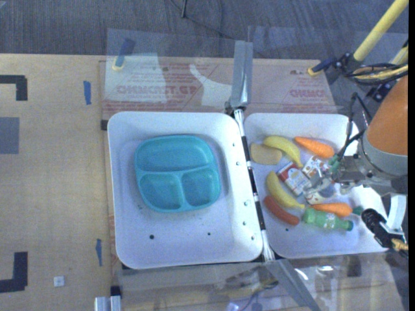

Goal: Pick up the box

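- Toward three o'clock of the scene, we see the right bin (285, 238) crowded with toy food, and the box (299, 176) lies near its middle, flat on the floor among the rest
- We read the box as a small white and red carton; its long axis seems to run from about two o'clock to eight o'clock, though clutter blurs its edges
- We place a banana (285, 146) at its eleven o'clock, a second banana (280, 192) at its eight o'clock, a carrot (315, 147) at its one o'clock and a green bottle (326, 220) at its five o'clock
- We find the pincer (326, 180) low at the box's three o'clock, just beside it or touching; we cannot tell how it stands
- We judge the arm is so low because a flat box hemmed in calls for a close approach from above
- At nine o'clock the left bin (123, 238) holds a blue divided plate (176, 172), well apart from the work
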Robot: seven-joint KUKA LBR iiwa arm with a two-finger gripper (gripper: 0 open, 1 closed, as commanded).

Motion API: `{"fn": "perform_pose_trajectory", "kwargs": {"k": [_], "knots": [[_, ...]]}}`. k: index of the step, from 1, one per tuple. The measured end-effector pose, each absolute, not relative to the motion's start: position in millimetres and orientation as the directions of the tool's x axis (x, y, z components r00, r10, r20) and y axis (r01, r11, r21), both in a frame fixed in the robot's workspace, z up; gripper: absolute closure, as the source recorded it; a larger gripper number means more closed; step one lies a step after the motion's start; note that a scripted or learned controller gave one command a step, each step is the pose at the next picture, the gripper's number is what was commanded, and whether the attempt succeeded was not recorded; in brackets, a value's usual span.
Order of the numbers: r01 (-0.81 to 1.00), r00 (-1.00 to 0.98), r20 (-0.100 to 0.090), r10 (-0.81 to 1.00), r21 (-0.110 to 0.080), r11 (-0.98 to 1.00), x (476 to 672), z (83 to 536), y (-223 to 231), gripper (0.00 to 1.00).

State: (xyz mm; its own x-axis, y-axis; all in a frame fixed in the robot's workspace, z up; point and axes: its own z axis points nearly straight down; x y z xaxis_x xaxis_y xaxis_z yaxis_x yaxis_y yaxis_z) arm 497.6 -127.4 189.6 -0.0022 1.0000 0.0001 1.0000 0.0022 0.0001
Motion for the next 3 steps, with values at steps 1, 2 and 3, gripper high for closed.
{"fn": "perform_pose_trajectory", "kwargs": {"k": [1,2,3], "knots": [[0.999,0.031,-0.009,0.999,0.042,-0.030,581.2,113,-126,0.00],[0.996,0.080,-0.009,0.997,0.049,-0.079,575.7,108,-112,0.00],[0.995,0.084,-0.011,0.996,0.051,-0.084,584.1,109,-118,0.00]]}}
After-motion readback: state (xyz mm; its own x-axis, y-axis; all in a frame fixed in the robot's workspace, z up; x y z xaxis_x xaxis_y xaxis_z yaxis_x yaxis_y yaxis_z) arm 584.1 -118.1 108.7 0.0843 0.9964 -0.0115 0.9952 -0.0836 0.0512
